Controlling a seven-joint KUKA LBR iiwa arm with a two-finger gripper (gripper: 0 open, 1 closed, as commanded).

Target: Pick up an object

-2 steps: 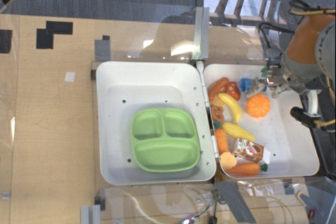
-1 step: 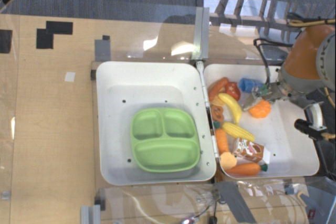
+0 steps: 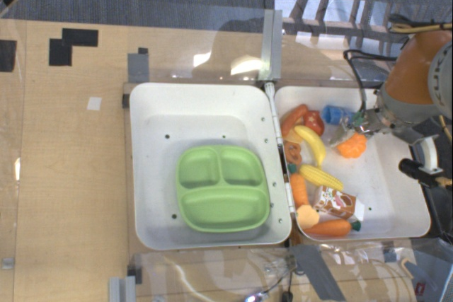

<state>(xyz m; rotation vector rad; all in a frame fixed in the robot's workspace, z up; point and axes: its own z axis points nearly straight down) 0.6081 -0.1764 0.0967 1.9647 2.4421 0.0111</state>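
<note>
In the left half of the frame sits the left bin (image 3: 152,152), and inside it lies a green plate (image 3: 223,188) with three sections, a little below the centre of that bin. Nothing there is a danger for me.

Moving right, past the wall between the bins, the right bin (image 3: 403,212) keeps a crowd of toys along its left side: a red piece (image 3: 303,117) at the top, a yellow banana (image 3: 312,143) under it, a corn cob (image 3: 320,177), a small carton (image 3: 337,205), and a carrot (image 3: 327,228) at the bottom. A blue toy (image 3: 333,114) lies apart, in the upper middle of this bin.

Further right is the orange toy (image 3: 352,145), the thing I judge I am going for. My pincer (image 3: 362,122) is low in the bin, just above and beside this toy, at the upper right of it. How wide my pincer stands I cannot tell from here, and I see nothing clearly between its tips.

The risks, as I judge them: the orange toy looks round, so it may roll or slip out if I close off its centre. The blue toy is near, so I might push it or catch it by mistake.
</note>
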